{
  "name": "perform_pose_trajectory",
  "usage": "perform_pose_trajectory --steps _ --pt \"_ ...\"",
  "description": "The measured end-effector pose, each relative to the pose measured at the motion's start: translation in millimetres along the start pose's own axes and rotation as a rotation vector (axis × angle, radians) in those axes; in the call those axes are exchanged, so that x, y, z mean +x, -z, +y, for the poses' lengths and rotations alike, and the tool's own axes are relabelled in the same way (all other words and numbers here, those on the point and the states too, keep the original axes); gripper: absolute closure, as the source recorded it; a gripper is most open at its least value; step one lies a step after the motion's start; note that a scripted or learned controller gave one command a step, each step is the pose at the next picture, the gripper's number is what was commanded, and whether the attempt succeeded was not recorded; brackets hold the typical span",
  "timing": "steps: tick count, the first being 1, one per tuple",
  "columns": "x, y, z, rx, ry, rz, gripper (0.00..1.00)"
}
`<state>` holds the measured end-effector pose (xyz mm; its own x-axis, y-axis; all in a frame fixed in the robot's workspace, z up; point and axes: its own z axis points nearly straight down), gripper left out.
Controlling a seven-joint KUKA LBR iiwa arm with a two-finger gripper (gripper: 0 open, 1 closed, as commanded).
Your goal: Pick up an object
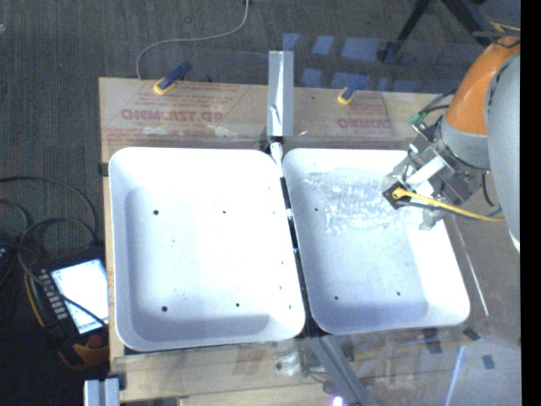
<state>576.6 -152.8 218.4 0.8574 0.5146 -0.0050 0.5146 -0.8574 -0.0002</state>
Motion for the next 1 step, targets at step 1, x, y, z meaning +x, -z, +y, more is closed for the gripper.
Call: perform_pose_trajectory --steps 1 --pt "-4.3 -7.1 14.8 0.001 0.529 0.002 0.0"
